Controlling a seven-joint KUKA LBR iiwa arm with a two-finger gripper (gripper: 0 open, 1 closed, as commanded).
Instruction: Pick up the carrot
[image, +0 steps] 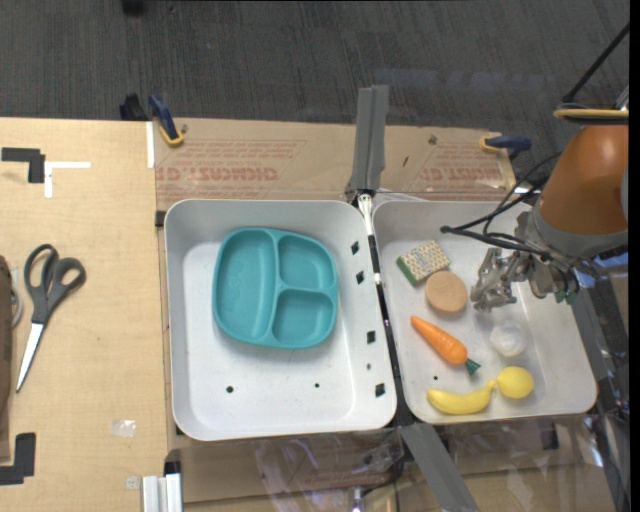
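The carrot (441, 340) lies in the right bin (580, 390), close to the cookie (446, 293) and banana (460, 400). The jaws (493, 290) hang near, nothing in them. They might grab the cookie instead.

A single fixed camera hangs above the bench (80, 400) and looks down at a slant, far enough back to take in both white bins whole: the left bin (190, 400) sits mid-frame, the right bin (570, 390) toward the right edge (where the arm (590, 180) enters). Dark floor fills the top strip.
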